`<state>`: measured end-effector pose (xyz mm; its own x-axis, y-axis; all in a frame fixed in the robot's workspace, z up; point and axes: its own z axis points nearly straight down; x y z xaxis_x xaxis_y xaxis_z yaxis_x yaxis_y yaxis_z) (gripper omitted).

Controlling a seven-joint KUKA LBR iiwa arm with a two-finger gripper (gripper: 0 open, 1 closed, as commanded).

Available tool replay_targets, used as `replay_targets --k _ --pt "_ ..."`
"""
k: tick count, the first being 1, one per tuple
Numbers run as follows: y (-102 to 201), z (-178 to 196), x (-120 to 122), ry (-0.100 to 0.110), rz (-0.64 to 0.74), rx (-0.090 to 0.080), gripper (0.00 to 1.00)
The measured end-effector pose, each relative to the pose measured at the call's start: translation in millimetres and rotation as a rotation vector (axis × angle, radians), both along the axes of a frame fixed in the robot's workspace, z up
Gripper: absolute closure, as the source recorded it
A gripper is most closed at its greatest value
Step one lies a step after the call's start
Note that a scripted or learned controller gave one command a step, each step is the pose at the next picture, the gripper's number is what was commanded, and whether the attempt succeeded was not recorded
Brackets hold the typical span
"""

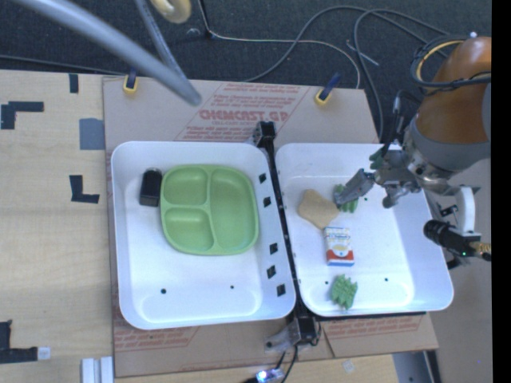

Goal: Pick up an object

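Note:
The right bin (pixel 415 290) holds a tan bread-like piece (pixel 318 209), a small white carton with a red and blue label (pixel 339 246) and a green leafy toy (pixel 343 291). A smaller dark green piece (pixel 348 199) lies next to the bread. My gripper (pixel 370 197) hangs over the bin's upper middle, open, its fingers spread. The left fingertip (pixel 356 187) is right beside the small green piece, which is not between the fingers.
The left bin (pixel 128 238) contains a green divided plate (pixel 210 210) and a black block (pixel 150 187) beside it. A black divider (pixel 275 214) runs between the bins. Cables (pixel 335 30) lie behind the bench.

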<state>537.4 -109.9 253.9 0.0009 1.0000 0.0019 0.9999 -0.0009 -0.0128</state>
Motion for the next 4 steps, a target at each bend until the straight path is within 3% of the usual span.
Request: replay_targets --k 1,3,4 --pt "0 6 2 -0.011 0.003 -0.002 0.0" --pt "-9 -105 -17 -0.005 0.0 -0.001 0.0" --pt "-12 -152 -12 -0.006 0.002 -0.002 0.0"
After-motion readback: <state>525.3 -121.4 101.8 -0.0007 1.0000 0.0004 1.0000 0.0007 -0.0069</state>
